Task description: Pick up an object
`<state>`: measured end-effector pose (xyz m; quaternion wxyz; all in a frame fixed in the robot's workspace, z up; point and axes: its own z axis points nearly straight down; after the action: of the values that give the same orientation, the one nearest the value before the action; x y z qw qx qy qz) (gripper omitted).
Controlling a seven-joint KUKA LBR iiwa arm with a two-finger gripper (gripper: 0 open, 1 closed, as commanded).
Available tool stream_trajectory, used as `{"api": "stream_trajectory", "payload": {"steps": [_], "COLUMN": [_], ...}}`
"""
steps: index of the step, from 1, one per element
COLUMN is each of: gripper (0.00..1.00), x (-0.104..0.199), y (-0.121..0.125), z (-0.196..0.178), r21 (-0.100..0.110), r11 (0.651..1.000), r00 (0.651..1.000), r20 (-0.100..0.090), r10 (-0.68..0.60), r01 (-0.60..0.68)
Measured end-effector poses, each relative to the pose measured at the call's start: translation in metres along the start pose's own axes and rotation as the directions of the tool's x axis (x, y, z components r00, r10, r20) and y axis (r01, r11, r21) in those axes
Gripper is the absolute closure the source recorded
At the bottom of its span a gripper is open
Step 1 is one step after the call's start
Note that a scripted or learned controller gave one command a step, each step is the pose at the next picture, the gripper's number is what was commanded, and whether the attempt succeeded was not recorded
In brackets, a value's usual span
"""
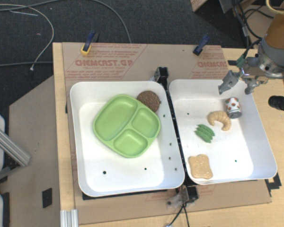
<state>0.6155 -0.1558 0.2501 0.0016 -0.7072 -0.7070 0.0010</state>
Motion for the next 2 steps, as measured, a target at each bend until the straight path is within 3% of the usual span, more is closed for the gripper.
{"api": "stream_trajectory", "payload": {"steps": [1,2], "gripper": [0.00,0.00], "x": [0.000,-0.007], "y": [0.001,0.007], "z": [-0.001,0.047], "r21": [-0.002,-0.001], "r11": [1.000,1.000], "r00": [1.000,1.000], "r20": [0.000,0.000], "r10": [0.000,0.000], "r01": [0.000,0.000]}}
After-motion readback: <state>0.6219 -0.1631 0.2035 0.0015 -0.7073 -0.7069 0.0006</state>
